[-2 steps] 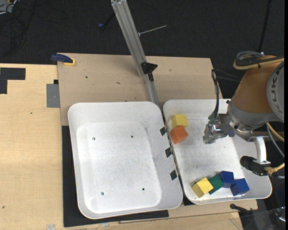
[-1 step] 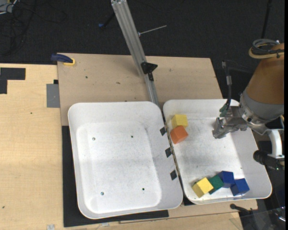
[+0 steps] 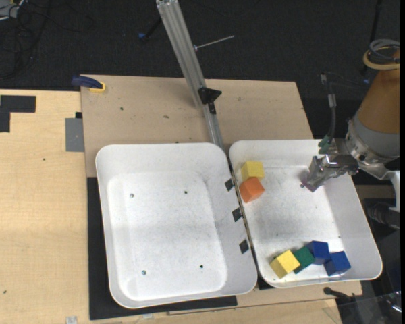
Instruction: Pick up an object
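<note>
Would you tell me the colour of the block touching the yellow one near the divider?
Orange block, camera view.

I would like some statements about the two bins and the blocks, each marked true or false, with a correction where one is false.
1. All the blocks lie in the right bin. True.
2. The orange block touches the yellow block near the divider. True.
3. The hand grips the green block. False: the hand is over the upper right of the bin, and the green block lies by the near edge.
4. Two blue blocks lie in the left bin. False: they lie in the right bin, beside the green block.
5. A second yellow block lies next to the green one. True.
</note>
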`<state>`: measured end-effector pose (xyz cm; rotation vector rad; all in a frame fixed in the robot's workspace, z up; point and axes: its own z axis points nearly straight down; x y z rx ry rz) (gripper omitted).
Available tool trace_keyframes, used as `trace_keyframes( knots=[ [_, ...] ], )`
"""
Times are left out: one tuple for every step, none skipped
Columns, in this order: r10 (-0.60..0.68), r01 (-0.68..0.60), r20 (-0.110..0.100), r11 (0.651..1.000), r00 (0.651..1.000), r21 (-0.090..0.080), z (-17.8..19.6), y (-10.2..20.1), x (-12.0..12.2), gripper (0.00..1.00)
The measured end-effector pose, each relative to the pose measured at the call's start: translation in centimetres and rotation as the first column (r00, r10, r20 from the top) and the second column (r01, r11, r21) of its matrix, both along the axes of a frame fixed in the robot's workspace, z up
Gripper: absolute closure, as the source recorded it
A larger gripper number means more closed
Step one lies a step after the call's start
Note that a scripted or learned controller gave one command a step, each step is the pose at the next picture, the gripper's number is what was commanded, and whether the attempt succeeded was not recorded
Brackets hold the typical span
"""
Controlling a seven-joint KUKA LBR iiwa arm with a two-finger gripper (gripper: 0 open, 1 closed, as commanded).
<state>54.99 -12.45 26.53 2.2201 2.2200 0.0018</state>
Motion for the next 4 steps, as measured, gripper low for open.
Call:
trace_keyframes(
  knots=[
    [0.003,-0.003,-0.003,1.000,1.000,0.001,0.4,5.2,0.5,1.00],
    [0.006,-0.006,-0.006,1.000,1.000,0.003,-0.9,11.4,0.6,1.00],
    [0.004,-0.004,-0.005,1.000,1.000,0.002,-0.6,16.2,1.0,1.00],
    [0.004,-0.004,-0.005,1.000,1.000,0.001,-0.7,21.2,1.3,1.00]
  ],
)
